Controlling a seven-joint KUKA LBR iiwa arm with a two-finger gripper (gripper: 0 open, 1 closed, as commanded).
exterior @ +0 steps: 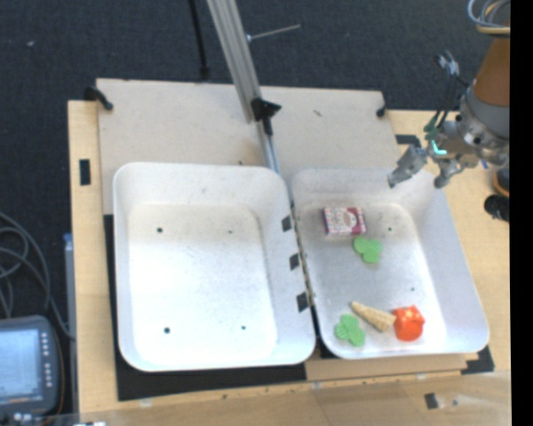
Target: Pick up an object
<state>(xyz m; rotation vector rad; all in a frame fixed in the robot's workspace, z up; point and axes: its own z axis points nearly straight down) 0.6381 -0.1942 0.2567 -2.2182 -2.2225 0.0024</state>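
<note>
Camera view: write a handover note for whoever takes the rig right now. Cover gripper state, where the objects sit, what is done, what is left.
Gripper: open, holding nothing, hanging above the far right corner of the right bin.
Objects, all in the right bin: pink box toward the far side; green piece just nearer than it; second green piece, beige cone and red-orange piece clustered along the near edge, the cone touching the red-orange piece.
Left bin: no objects in it.
Done: nothing picked yet.
Left: descend on one object, close on it, lift. The pink box is probably the nearest target.
</note>
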